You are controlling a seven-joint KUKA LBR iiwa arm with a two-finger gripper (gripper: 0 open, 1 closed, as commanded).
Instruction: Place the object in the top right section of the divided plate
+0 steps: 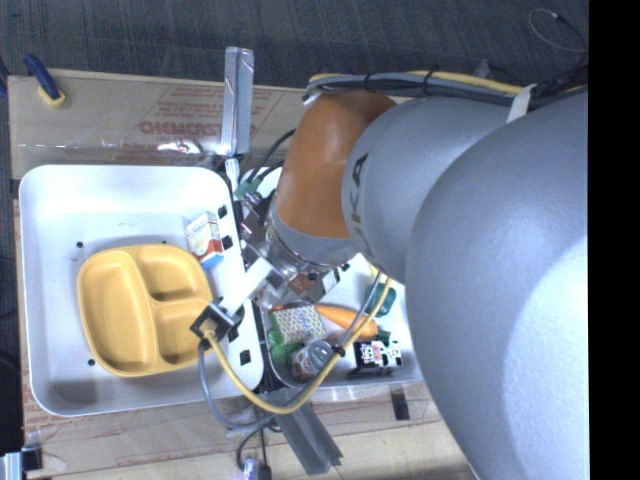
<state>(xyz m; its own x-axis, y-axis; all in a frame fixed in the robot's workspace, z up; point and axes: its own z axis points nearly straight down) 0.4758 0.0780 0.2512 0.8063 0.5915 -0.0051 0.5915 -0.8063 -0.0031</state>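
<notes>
Gripper (292,290) of mine hangs low in the right bin (352,270), open or shut I cannot tell, beside the orange carrot-like toy (345,318), probably light, hard and slippery, best pinched across its thicker middle.

The grey arm (480,268) reaches in from the right, its orange-banded wrist (325,173) bent down over the bench.

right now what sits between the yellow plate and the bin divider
In the camera view, a small white carton with red and blue print lies between the yellow divided plate and the divider.
</notes>
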